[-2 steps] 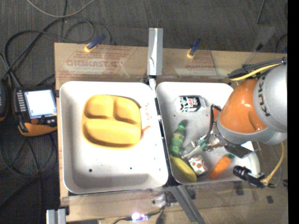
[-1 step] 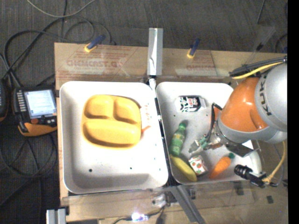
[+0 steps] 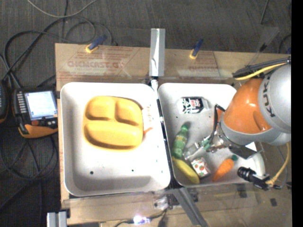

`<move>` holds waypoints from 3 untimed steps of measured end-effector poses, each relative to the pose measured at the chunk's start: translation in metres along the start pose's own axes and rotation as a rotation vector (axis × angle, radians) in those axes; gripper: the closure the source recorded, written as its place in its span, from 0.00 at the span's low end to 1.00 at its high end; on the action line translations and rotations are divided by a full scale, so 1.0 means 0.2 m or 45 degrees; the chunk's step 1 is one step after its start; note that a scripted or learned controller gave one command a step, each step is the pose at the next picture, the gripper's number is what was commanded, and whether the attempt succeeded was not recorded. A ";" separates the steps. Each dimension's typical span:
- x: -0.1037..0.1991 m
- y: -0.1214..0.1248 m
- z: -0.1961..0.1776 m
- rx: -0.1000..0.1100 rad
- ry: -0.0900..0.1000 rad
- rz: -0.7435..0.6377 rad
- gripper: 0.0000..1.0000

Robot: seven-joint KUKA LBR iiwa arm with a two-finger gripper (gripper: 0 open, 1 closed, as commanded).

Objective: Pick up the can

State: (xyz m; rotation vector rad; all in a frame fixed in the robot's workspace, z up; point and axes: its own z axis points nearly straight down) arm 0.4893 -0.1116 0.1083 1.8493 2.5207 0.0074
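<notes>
Looking down on dark carpet crossed by loose cables, with a table [image 3: 104, 60] carrying two shallow white bins side by side.

Starting at the near end of the right bin [image 3: 222, 90]: finding a banana [image 3: 186, 170], a small red-and-white carton [image 3: 200, 167] and a carrot [image 3: 222, 169] crowding together, touching or nearly so, probably tipped in loose rather than arranged. Noting a green bottle [image 3: 180, 138] lying on its side just beyond them, along the wall shared with the left bin [image 3: 94, 169].

Moving further in: seeing the gripper [image 3: 204, 144] hanging low over the middle of the right bin, near the bottle and the carton, at the end of the grey and orange arm [image 3: 255, 112] reaching in from the right. Not being able to tell whether it is spread or pressed together, the wrist hiding much of it; seeing nothing clearly pinched in it.

Going on to the far end of the same bin: locating the can [image 3: 192, 105], black and white, lying on its side and apart from the other items. Judging the pick as not yet made, the gripper sitting well short of the can and nearer the clutter.

Glancing left: noticing a yellow divided tray [image 3: 113, 122] resting in the left bin, away from the work.
</notes>
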 end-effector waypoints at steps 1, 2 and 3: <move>-0.01 -0.02 0.09 0.007 0.006 -0.041 0.00; -0.01 -0.01 0.04 0.002 0.005 -0.040 1.00; -0.01 -0.01 0.04 0.002 0.005 -0.040 0.00</move>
